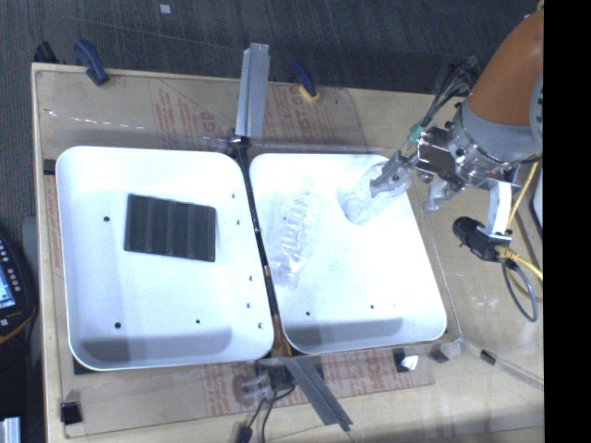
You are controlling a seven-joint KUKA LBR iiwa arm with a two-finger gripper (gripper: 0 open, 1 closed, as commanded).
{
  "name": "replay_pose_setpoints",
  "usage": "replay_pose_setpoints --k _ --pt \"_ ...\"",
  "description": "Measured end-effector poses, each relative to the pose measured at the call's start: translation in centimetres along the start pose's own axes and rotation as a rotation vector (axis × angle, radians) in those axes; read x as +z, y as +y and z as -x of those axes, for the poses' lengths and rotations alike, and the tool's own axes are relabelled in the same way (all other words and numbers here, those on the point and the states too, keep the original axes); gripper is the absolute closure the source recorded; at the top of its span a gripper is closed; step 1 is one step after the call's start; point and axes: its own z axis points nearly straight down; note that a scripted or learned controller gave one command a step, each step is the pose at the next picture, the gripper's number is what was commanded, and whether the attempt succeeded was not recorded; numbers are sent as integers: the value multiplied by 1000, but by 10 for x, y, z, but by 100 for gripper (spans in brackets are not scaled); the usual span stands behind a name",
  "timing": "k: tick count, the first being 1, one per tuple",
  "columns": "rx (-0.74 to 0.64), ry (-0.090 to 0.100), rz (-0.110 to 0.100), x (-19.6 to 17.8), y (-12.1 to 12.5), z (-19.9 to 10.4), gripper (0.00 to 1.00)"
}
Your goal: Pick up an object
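Camera view — fingers over right bin's far-right edge, clamped on a clear object.

Grey arm with orange band, loose cables, metallic end effector

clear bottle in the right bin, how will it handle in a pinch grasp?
The bottle looks like thin clear plastic, so probably light and apt to crush. Its rounded body lies on its side on the bin floor, so it may roll. The smooth surface could slip from the gripper.
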Motion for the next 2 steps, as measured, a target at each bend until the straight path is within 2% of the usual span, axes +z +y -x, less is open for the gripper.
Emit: replay_pose_setpoints --k 1,2 --pt "-52 1 3 -65 -46 12 0" --pt "-100 1 2 -30 -54 14 0"
